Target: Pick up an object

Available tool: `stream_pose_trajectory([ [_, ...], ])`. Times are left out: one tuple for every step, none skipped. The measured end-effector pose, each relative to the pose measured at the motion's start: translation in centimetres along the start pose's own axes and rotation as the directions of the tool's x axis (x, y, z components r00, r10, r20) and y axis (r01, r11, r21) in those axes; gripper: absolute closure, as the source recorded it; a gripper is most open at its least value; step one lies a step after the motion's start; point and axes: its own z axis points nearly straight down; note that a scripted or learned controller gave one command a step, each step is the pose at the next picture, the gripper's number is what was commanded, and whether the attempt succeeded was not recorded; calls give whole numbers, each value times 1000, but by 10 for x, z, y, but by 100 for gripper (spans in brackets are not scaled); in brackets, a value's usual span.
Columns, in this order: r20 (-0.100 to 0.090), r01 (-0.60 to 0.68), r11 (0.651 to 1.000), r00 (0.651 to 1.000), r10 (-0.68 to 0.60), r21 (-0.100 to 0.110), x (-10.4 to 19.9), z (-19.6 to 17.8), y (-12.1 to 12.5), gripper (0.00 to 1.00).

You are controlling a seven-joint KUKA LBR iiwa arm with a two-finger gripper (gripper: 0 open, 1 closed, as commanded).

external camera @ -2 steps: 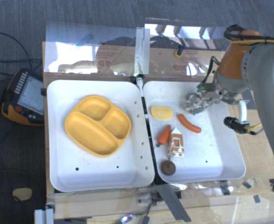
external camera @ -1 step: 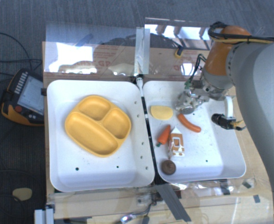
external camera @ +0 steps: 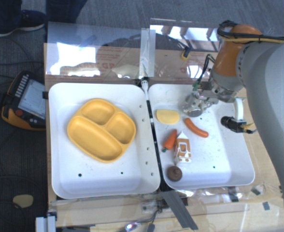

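Sausage point(external camera: 196, 128) lies in the right bin point(external camera: 229, 170), beside the carrot point(external camera: 169, 140). Claw point(external camera: 196, 106) hovers just above it; can't tell its opening.

Gripper point(external camera: 196, 105): blurred at the upper middle of the right bin point(external camera: 229, 170); whether anything sits in it cannot be told.
Arm point(external camera: 258, 66): cut off by the right edge of the frame.
Small carton point(external camera: 182, 149): print too small to read.
Person's shoes point(external camera: 16, 21): upper left of the frame, cut by the top edge.
Handheld controller point(external camera: 23, 103): partly cut by the left edge.
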Motion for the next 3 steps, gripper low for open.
stream_pose_trajectory([
  [3, 1, 1000, 1000, -1, 1, 0, -9, 0, 100],
  [5, 2, 1000, 1000, -2, 3, 0, -18, -1, 100],
  [5, 3, 1000, 1000, -3, 5, 0, -26, -1, 100],
])
